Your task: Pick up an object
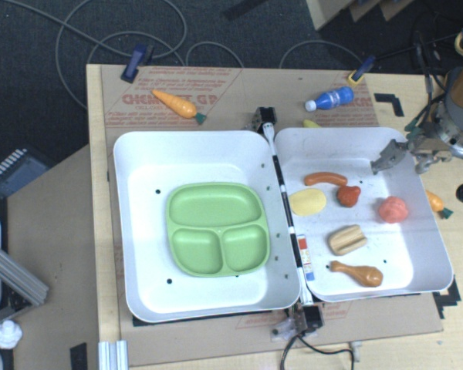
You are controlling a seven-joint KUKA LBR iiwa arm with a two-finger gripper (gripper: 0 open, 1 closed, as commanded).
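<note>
Over right bin's [417, 280] far corner: gripper [405, 154], jaws spread, holding nothing. Within: one sausage [325, 179], lemon [307, 201], tomato [348, 196], pink ball [393, 209], bread roll [347, 240], drumstick [358, 272].

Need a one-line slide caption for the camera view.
End effector at the right bin's upper edge above toy foods; green divided tray in the left bin.

An orange plastic toy carrot [176, 104] and a blue-and-white toy bottle [329, 99] just sit on the brown cardboard sheet [216, 91] behind the bins, blue clamps [134, 62] at its back edge.
</note>
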